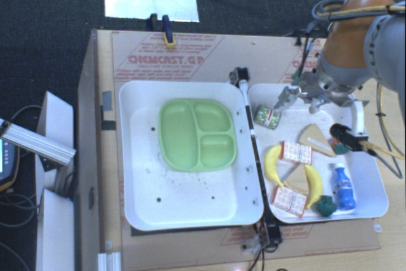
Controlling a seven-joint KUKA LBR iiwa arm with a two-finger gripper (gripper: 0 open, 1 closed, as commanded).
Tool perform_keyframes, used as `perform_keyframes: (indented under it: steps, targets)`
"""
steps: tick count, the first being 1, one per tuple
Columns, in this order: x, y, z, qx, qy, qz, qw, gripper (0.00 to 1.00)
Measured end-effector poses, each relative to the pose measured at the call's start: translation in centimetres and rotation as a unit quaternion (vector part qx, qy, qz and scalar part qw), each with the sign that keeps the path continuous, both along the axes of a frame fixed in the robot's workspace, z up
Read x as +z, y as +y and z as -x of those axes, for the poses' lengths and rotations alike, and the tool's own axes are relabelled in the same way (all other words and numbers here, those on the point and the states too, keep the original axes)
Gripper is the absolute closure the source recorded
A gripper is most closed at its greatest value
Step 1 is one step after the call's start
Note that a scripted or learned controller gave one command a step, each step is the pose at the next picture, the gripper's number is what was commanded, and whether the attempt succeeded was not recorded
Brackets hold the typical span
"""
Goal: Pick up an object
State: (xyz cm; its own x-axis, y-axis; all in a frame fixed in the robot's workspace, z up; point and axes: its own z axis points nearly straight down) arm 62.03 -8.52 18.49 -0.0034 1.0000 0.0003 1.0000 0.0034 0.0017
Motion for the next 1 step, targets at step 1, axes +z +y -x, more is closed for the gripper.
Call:
perform_keyframes:
  steps: [1]
  targets:
    - [-7.54, -0.91, -2.90, -0.001, -0.010, 0.0010, 1.0000, 0.00]
